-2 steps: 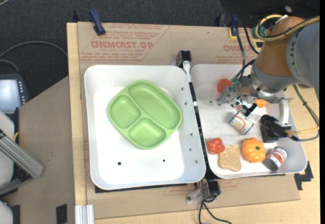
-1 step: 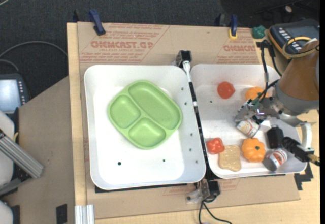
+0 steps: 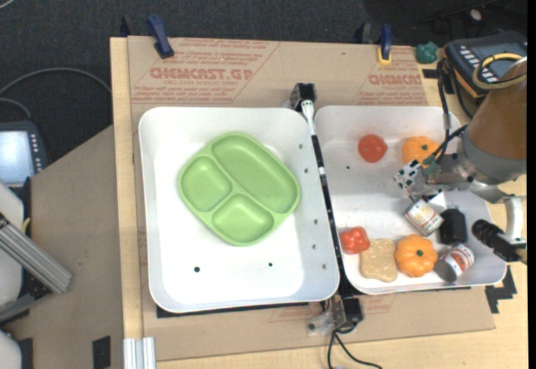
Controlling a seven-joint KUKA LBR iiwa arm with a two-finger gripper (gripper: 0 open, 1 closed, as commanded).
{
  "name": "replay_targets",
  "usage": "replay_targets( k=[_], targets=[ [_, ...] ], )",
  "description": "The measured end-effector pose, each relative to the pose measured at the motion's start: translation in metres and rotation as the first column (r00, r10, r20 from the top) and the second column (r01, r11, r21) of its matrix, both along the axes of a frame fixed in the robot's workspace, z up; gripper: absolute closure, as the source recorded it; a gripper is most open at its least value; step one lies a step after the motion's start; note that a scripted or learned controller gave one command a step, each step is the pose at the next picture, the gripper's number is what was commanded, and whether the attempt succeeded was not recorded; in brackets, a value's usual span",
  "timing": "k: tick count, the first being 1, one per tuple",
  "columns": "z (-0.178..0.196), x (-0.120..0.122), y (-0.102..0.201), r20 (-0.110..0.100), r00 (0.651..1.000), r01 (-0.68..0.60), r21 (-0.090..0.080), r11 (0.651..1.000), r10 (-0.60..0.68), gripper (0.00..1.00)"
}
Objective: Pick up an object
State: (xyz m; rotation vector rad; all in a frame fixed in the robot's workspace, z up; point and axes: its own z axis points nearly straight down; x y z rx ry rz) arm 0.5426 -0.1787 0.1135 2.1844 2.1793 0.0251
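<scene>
A small can (image 3: pixel 423 215) with a white label lies tipped on its side just below the hand (image 3: pixel 427 187), the nearest candidate for the pick; whether the two touch cannot be told. A black-and-white spotted piece (image 3: pixel 406 176) sits at the hand's left edge, and it is unclear whether this is an object or part of the tool. Opening of the hand: cannot be told, and nothing is seen between its fingers. Above the hand lie an orange fruit (image 3: pixel 416 149) and, farther left, a red tomato (image 3: pixel 372 148). Below it sit a small pumpkin (image 3: pixel 416 254), a tan biscuit-like piece (image 3: pixel 378 260), a red pepper (image 3: pixel 354 238), a second can (image 3: pixel 457 260) and a black block (image 3: pixel 453 226). All rest loose in the right bin (image 3: pixel 335 192), judged the picking source. Well to the hand's left, the left bin (image 3: pixel 159 217) carries a green divided plate (image 3: pixel 239 188). Both bins stand on the table (image 3: pixel 126 192).
</scene>
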Motion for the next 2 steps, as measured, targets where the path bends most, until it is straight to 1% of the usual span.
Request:
replay_targets(
  k=[1, 2],
  targets=[
    [0.066, 0.049, -0.022, -0.04, 0.999, -0.004, 0.023, 1.0, 0.005, 1.0],
    [0.077, 0.027, 0.055, -0.053, 0.999, -0.008, 0.032, 0.999, 0.01, 1.0]
  ],
)
